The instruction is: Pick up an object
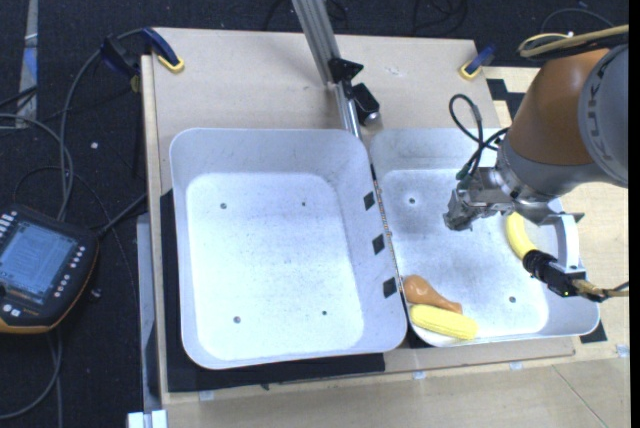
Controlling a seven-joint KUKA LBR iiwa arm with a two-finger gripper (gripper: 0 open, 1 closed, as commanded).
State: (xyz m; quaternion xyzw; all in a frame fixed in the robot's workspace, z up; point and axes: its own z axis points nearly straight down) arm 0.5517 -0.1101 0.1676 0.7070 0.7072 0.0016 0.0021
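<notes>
My gripper (461, 214) hangs low over the middle of the right bin (400, 184), pointing down at bare bin floor. A yellow banana (518, 237) lies just right of it, partly hidden under the wrist. At the bin's front edge lie an orange-brown drumstick-shaped piece (430, 293) and a yellow corn cob (445, 323), side by side and a good way in front of the gripper. Nothing shows beneath the gripper.
The left bin (190, 156) adjoins the right one along a shared rim with black clips (378, 241). A slanted metal pole (315, 16) reaches the rear of that rim. Cables (465, 121) loop behind the wrist. A teach pendant (35, 266) lies off the bench at left.
</notes>
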